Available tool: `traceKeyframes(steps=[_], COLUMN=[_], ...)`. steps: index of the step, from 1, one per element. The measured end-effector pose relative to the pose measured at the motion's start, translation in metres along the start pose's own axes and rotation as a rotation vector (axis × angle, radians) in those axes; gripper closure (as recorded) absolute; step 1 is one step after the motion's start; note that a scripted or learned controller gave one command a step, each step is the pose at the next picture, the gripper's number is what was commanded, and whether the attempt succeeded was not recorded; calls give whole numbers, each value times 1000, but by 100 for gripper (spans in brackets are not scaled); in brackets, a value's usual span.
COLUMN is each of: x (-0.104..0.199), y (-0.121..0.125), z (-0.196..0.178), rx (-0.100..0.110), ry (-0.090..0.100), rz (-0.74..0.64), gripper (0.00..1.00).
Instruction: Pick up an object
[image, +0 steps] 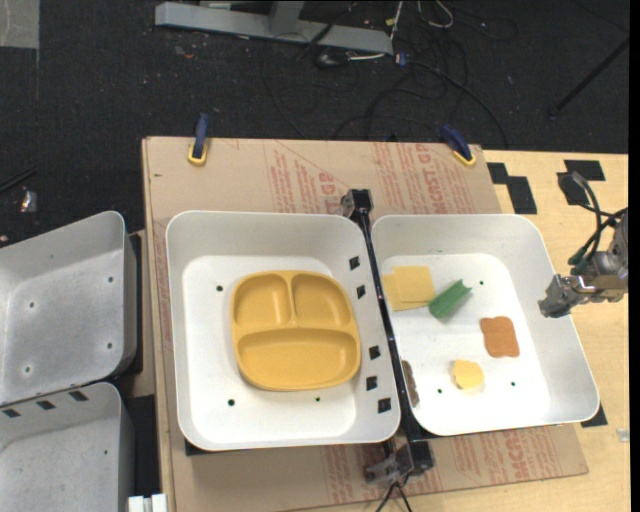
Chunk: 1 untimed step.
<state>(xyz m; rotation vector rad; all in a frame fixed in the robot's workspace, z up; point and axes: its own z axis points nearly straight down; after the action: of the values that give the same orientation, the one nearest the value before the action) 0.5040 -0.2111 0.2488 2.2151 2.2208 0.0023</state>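
Gripper (562, 300) poised at the right bin's (560, 262) right rim, jaws' state indiscernible, clear of the loose pickable pieces inside: yellow slab (408, 286), green block (450, 299), brown piece (499, 336), yellow disc (467, 376); left bin (195, 240) holds a divided tray (296, 330)

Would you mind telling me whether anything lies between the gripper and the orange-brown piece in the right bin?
Nothing visible does. The gripper sits at the right bin's right rim, and the orange-brown piece lies just inside on bare white floor.
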Motion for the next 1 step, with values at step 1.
traceKeyframes(steps=[1], x=[49], y=[3], z=[-2], rx=[4], ry=[4], rz=[-5], gripper=[100])
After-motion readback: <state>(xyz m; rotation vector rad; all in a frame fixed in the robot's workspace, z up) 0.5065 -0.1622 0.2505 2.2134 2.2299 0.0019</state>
